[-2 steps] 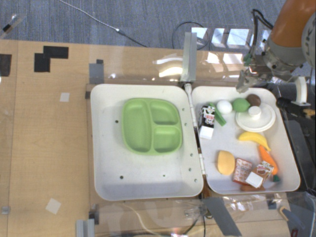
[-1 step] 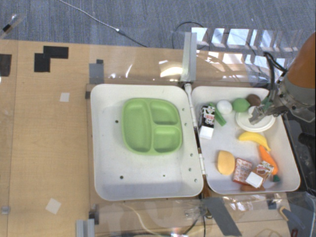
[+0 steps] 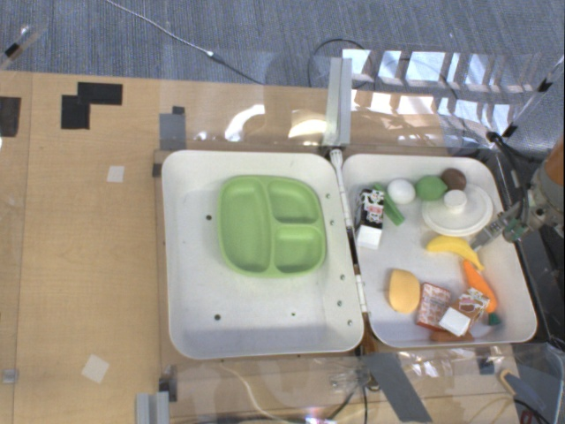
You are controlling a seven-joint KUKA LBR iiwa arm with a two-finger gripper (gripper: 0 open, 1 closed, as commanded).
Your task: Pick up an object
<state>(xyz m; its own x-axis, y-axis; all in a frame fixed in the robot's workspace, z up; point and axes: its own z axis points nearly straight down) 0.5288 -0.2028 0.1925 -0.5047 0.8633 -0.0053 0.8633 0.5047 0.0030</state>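
Note:
The right bin holds several toy foods. A black-and-white milk carton is at its left, with a white ball, a green piece and a brown ball along the back. A white round dish sits beside a yellow banana. An orange carrot, a yellow-orange fruit and red packets lie toward the front. My gripper hangs low at the bin's right side, just right of the dish and the banana, and holds nothing that I can see.
The left bin carries a green divided plate. A metal post stands behind the wall between the bins. The wooden bench stretches out to the left.

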